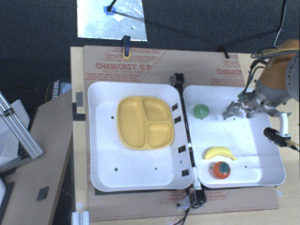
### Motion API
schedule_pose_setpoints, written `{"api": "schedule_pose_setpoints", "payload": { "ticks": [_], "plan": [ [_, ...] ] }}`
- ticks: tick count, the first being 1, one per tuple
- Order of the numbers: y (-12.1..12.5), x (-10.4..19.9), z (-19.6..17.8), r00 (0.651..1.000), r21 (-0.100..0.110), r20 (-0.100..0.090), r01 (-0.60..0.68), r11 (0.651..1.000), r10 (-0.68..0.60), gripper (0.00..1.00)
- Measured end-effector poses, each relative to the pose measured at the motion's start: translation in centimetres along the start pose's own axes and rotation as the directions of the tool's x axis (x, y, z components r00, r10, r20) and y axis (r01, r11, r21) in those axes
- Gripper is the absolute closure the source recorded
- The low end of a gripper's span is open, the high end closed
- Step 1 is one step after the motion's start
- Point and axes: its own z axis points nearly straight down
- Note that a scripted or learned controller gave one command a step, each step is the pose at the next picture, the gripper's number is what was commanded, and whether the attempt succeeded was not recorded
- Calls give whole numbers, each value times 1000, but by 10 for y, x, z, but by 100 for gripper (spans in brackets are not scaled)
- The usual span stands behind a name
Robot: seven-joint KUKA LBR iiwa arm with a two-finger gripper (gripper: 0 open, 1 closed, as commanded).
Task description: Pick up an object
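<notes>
- Two shallow white plastic bins sit side by side on a worktop [140, 62] covered with a brown cardboard sheet printed in red lettering.
- The left white bin [101, 172] holds a yellow plastic divided plate [144, 122] with three compartments, lying flat near the bin's middle.
- The right white bin [267, 172] holds three small things: a round green ball-like fruit [201, 110] near its upper left, a yellow toy banana [219, 153] lower down, and a red-orange toy tomato with a green top [221, 169] just below the banana, almost touching it.
- The grey arm with the orange band [276, 69] reaches in from the right, its wrist over the upper right part of the right bin.
- The two-finger gripper [230, 111] points left toward the green fruit, with a clear stretch of white bin floor between them.
- The fingers [229, 109] look parted and released, with nothing between them, though they are small and partly blurred.
- The banana and tomato lie well apart from the gripper, toward the bin's near edge.
- A silvery square sheet [111, 13] lies on the dark floor beyond the worktop.
</notes>
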Motion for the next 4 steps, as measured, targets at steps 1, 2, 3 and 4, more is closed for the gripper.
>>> {"api": "schedule_pose_setpoints", "payload": {
  "ticks": [1,2,3,4],
  "plan": [
    [1,0,18,1000,0,0,2,1000,-2,0],
    [2,0,7,1000,-3,1,3,1000,-3,100],
    [5,10,-43,1000,-4,0,4,1000,-4,100],
    [-1,16,-98,1000,-6,1,5,1000,-5,100]
  ]
}}
